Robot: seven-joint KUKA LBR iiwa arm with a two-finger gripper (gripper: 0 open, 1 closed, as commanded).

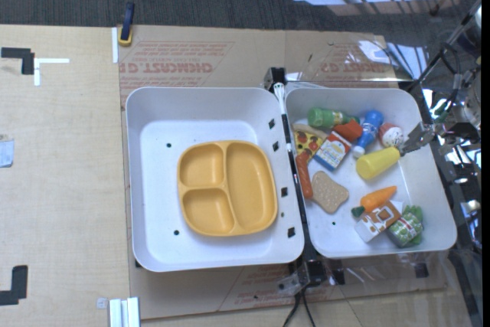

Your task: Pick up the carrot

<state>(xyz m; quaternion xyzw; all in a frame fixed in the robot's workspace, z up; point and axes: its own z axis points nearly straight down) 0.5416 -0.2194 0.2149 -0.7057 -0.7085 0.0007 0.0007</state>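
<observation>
The carrot [377, 199] is orange with a green top and lies in the right bin [429, 188], toward its front, beside a small orange-and-white carton [379, 220]. My gripper [417, 138] reaches in from the right edge of the camera view, over the right side of that bin. It hangs just past the tip of a yellow bottle [377, 163], well behind the carton and apart from the carrot. Nothing shows in its grasp.
The right bin also holds a green bottle [325, 117], a blue bottle [370, 126], a white ball [392, 136], a bread slice [329, 191], a sausage [305, 176], a pizza slice [306, 140] and leafy greens [407, 226]. In the left bin [145, 165] sits a yellow divided plate [227, 188].
</observation>
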